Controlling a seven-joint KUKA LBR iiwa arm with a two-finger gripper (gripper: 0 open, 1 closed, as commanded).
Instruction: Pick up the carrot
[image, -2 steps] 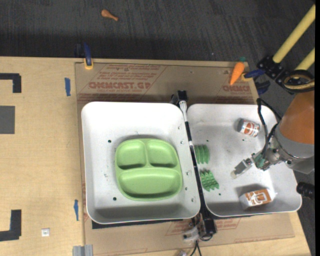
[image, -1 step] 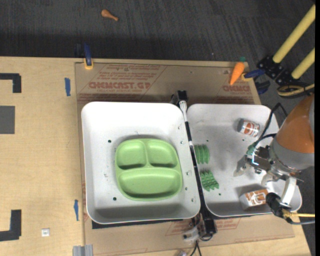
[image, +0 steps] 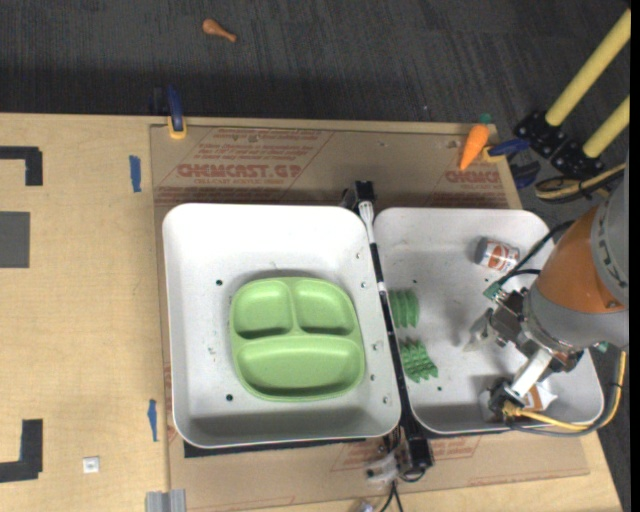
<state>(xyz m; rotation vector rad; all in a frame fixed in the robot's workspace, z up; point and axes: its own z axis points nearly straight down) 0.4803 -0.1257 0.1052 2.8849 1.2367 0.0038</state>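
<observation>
In the right bin (image: 440, 228), near its front, hangs the pincer (image: 492, 325); whether it is apart or together cannot be told. A small can (image: 497, 255) lies toward the bin's far wall. Beyond the bin's far right corner, outside it, the carrot (image: 472, 148) lies on the bench (image: 80, 300).

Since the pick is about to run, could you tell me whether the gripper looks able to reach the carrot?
Probably not as it stands: the carrot lies on the cardboard outside the right bin, past its far rim, while the gripper is down inside that bin. Nothing covers the carrot, though.
</observation>
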